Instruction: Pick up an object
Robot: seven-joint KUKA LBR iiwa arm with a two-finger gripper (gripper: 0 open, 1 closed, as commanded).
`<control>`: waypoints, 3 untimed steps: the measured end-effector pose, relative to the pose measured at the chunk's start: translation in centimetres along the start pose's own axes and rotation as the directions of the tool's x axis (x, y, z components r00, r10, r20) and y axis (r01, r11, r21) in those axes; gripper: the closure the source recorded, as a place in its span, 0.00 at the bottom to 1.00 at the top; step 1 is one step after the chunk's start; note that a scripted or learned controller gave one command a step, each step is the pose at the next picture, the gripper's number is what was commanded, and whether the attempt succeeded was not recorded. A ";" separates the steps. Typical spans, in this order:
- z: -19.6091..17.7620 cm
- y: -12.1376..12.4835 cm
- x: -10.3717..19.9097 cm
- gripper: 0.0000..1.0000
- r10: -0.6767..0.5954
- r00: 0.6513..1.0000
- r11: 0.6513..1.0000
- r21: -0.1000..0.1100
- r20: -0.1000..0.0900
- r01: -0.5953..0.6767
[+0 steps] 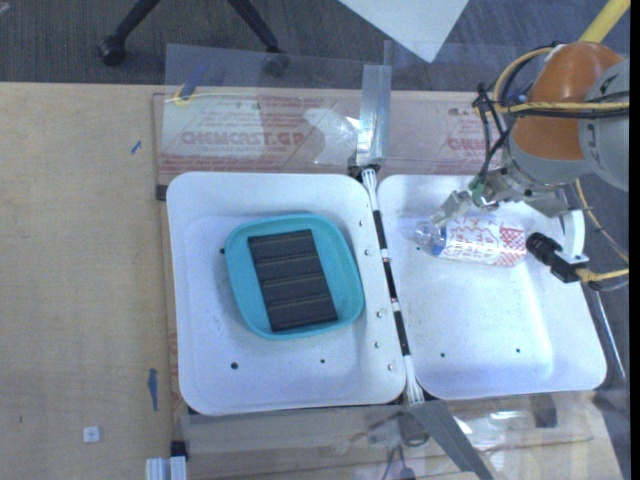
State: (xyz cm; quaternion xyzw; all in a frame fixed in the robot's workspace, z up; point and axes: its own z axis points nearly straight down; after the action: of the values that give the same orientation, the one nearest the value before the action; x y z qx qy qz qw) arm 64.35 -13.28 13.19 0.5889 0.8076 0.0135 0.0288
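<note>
The arm's claw hangs low over the far part of the right bin, its tip just above the capped end of a clear plastic bottle with a red-and-white label; whether its jaws are parted or closed cannot be made out. The bottle lies on its side on the bin floor. In the left bin, a light-blue tray carries a dark ridged block.
</note>
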 end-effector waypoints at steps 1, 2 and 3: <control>0.0 0.1 0.5 0.00 -0.016 1.000 1.000 -0.002 -0.001 0.016; 0.0 0.1 0.5 0.00 -0.090 0.996 0.996 -0.003 -0.002 0.090; 0.1 0.3 0.8 0.00 -0.147 0.989 0.989 -0.005 -0.005 0.147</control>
State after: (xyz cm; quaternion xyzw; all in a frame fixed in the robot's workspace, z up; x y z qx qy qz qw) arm 64.37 -12.40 13.12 0.5276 0.8488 0.0149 0.0289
